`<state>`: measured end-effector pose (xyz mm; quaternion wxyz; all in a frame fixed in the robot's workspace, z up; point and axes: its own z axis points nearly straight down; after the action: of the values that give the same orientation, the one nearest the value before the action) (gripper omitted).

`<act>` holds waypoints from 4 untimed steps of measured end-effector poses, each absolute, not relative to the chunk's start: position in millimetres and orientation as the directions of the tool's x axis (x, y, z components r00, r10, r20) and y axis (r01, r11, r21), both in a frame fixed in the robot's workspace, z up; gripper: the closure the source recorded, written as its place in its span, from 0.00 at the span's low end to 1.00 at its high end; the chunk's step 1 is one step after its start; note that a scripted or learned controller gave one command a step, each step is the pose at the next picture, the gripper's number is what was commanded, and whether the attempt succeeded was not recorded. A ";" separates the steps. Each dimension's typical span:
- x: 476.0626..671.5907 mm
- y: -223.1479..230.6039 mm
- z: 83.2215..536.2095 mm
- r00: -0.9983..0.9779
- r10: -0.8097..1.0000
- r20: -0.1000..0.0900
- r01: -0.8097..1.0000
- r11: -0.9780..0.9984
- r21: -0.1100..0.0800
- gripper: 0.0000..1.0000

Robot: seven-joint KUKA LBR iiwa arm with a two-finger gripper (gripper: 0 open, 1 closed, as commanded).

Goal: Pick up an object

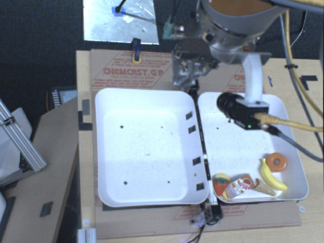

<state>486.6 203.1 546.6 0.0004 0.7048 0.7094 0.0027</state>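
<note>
Looming closest to the lens, the grey arm (243,14) is cut off by the top edge, so you see just its bulky wrist. Below it the gripper (190,77) hangs over the far end of the divide between the two bins; you cannot tell how its pincer stands, as it is too dark and small. Your left bin (106,135) shows bare white floor. Your right bin (298,181) has a black camera unit (238,110) over its far edge, and along its near edge a banana (272,177), a printed packet (241,185), a tomato-like fruit (221,183) and a small doughnut (276,161).
</note>
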 end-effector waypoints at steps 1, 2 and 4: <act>499.4 149.4 534.5 0.003 1.000 0.000 1.000 -0.003 0.001 1.00; 497.2 182.9 375.9 -0.006 1.000 -0.004 1.000 0.006 -0.013 1.00; 486.3 234.0 367.4 0.000 1.000 0.000 1.000 0.000 -0.001 1.00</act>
<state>486.3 234.0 367.4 -0.0004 0.7072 0.7070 -0.0006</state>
